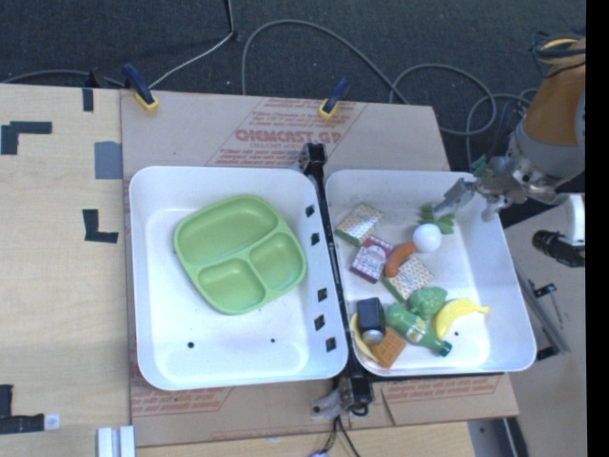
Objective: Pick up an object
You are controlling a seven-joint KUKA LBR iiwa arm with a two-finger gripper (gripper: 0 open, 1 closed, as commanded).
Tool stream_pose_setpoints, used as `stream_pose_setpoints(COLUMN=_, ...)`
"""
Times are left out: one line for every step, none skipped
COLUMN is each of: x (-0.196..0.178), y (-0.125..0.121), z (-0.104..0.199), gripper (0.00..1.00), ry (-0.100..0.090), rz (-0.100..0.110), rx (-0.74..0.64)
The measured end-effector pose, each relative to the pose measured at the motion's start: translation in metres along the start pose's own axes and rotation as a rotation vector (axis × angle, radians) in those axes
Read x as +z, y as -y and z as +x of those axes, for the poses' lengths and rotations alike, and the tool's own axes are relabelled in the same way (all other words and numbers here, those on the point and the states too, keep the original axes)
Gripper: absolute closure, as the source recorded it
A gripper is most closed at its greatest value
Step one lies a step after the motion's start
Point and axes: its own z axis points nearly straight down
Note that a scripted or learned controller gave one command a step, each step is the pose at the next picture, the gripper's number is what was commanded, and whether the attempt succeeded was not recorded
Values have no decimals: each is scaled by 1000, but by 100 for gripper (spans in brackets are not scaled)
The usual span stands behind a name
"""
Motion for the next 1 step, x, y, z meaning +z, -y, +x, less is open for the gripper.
stream_pose_setpoints(x=83, y=-52, z=64, gripper=0, ry=-1, rz=2, rx=-1)
